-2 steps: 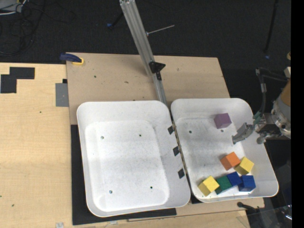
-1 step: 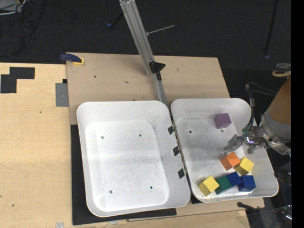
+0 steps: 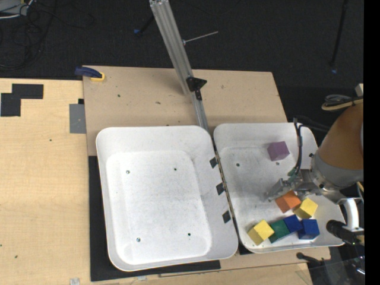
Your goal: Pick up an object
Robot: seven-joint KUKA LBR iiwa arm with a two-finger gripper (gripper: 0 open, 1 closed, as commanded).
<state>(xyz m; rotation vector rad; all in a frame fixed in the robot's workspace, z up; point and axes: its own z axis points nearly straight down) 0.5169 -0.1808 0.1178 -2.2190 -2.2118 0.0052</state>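
nearest the camera, along the front wall of the right bin (image 3: pixel 249 136), sat a cluster of blocks: a yellow block (image 3: pixel 260 231) at the left, a green block (image 3: pixel 279 229) touching it, then two blue blocks (image 3: pixel 301 226) pressed together at the right; just behind them lay another yellow block (image 3: pixel 308 208), tilted, and an orange block (image 3: pixel 288 202) beside it on its left; a purple block (image 3: pixel 278 151) stood well apart from the rest, toward the bin's back wall; the gripper (image 3: pixel 289 188) reached in from the right and hung low over the orange block, its metal tip just at that block's upper edge; whether the jaws were spread or pressed together i could not tell, and nothing showed clearly between them; the grey arm with its orange band (image 3: pixel 344 140) covered the bin's right rim; the left bin (image 3: pixel 155 195) lay beside it, the two joined by black clips (image 3: pixel 218 189) along their shared edge; a slanted aluminium rail (image 3: pixel 177 52) rose behind the bins over the wooden bench (image 3: pixel 148 97).
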